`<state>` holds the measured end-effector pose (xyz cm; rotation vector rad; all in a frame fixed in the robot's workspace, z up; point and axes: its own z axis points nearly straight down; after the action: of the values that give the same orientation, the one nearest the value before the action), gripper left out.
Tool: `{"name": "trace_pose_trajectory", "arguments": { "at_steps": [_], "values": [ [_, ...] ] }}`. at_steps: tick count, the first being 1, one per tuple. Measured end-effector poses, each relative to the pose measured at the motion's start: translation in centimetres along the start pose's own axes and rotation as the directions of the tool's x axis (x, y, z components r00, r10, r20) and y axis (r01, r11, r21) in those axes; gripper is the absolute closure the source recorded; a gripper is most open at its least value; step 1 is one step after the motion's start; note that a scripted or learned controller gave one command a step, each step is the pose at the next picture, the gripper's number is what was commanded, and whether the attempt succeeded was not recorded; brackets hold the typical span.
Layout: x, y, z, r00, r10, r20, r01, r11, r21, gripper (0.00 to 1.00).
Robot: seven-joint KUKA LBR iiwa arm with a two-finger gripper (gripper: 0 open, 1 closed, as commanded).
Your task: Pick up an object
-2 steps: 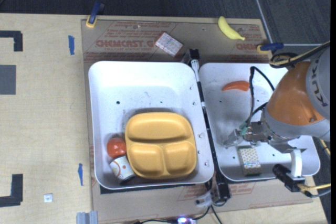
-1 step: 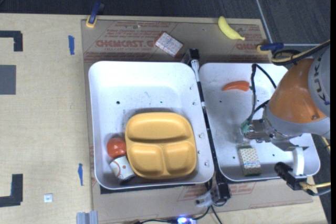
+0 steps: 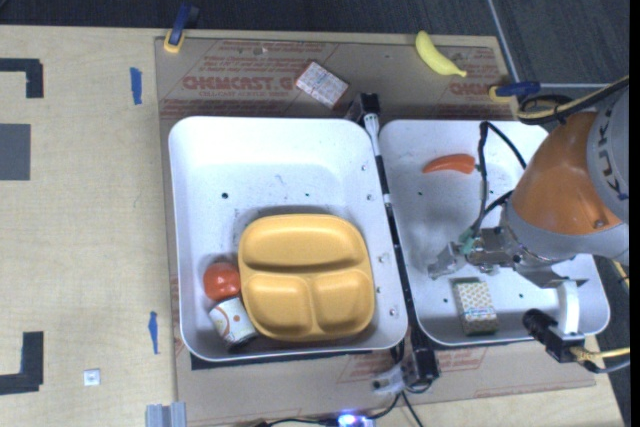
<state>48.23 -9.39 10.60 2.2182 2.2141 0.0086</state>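
In the right bin [image 3: 590, 310], a small speckled box [image 3: 474, 305] lies near the front wall. An orange carrot-shaped piece [image 3: 448, 164] rests toward the back. My gripper [image 3: 458, 256] hangs low over the bin floor, just above the box and well in front of the orange piece. It points left, and nothing shows in it. The left bin [image 3: 200, 165] holds a large yellow divided tray [image 3: 304, 275]. A red-orange ball [image 3: 221, 280] and a small white and orange can [image 3: 232, 319] lie at the tray's left.
Behind the bins, on the cardboard sheet, lie a yellow banana [image 3: 438, 55] and a small patterned box [image 3: 320, 83]. The grey and orange arm [image 3: 565, 190] covers the right side of the right bin. A black cable [image 3: 495, 165] loops over that bin.
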Motion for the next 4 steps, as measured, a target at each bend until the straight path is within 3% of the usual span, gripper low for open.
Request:
{"name": "trace_pose_trajectory", "arguments": {
  "at_steps": [1,2,3,4],
  "values": [
    [0.0,0.1,-1.0,1.0,0.0,0.001,0.0,1.0,-0.004,1.0],
    [0.0,0.1,-1.0,1.0,0.0,0.001,0.0,1.0,-0.003,0.0],
    [0.1,-0.2,2.0,1.0,-0.002,-0.002,0.002,1.0,0.007,0.0],
    [0.0,-0.2,2.0,1.0,-0.002,-0.002,0.002,1.0,0.007,0.0]
  ]
}}
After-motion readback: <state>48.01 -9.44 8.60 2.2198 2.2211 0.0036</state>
